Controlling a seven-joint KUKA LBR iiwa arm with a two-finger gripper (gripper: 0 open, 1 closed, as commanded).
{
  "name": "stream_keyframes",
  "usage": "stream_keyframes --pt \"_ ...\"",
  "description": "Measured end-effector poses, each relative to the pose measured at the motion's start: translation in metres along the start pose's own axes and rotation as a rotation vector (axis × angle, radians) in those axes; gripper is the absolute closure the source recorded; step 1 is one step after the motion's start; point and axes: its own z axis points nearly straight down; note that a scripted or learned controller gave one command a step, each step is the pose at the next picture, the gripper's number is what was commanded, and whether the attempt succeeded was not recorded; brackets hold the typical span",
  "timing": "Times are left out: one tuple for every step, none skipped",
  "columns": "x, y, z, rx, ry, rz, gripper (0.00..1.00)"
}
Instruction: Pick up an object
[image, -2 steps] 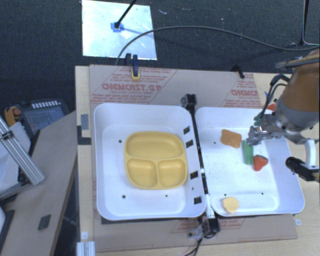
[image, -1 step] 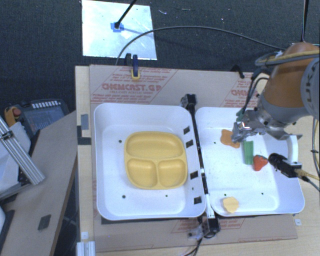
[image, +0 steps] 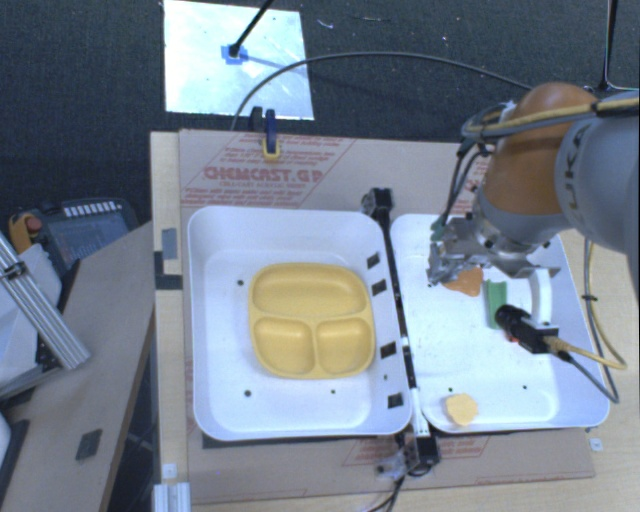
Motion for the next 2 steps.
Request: stream_keyframes --pt "0.06 0.019 -0.009 -0.002 0.001 -0.001 1.0" --pt "0.105 0.028 -0.017 -0.001 0.001 0.0 1.0"
